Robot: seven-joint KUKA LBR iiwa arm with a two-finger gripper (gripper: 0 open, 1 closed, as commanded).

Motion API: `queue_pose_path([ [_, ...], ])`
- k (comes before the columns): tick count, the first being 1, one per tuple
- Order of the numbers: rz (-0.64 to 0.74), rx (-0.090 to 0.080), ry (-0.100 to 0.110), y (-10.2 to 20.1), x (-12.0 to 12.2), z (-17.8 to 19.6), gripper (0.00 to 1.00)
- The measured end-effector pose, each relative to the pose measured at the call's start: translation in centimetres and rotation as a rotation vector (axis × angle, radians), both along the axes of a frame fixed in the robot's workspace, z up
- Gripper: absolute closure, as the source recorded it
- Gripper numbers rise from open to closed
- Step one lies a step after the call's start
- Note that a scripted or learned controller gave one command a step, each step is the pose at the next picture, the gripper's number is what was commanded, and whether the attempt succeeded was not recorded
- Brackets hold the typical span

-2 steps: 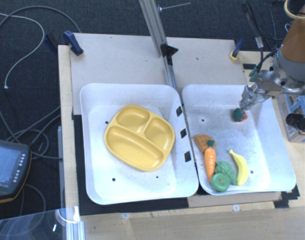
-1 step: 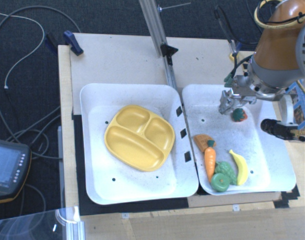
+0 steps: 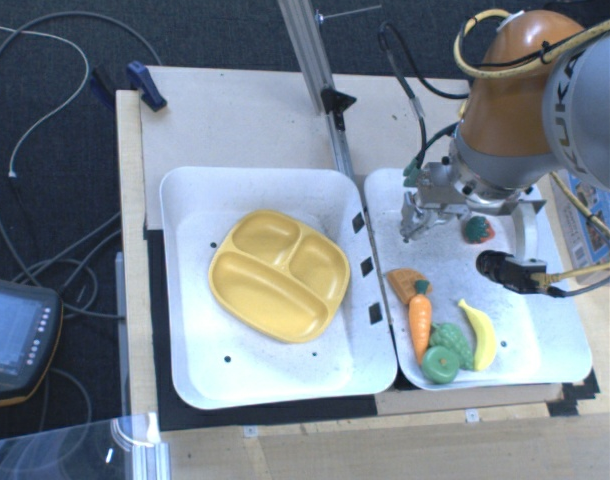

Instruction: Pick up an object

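Note:
The right bin (image 3: 545, 358) holds several toy foods. An orange carrot (image 3: 420, 324) lies beside a brown wedge (image 3: 404, 284), a yellow banana (image 3: 480, 334) and green vegetables (image 3: 446, 354). A small red and green fruit (image 3: 476, 230) sits at the back of the bin, partly under the arm. My gripper (image 3: 415, 223) hangs over the bin's back left part, above bare floor. It is open with nothing between its fingers. It stands left of the red fruit and behind the brown wedge.
The left bin (image 3: 185, 298) holds a yellow divided plate (image 3: 280, 273). A metal pole (image 3: 310, 38) rises slanted behind the bins. A black fitting (image 3: 507, 268) on the arm hangs over the right bin. Cables lie on the floor at left.

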State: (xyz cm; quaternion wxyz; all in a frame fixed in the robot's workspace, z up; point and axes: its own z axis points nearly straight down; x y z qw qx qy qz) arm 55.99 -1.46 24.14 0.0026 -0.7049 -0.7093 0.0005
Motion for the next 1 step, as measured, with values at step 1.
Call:
queue_pose_path([
  [1, 0.001, 0.001, 0.000, 5.72, -0.50, -1.26, 1.00],
])
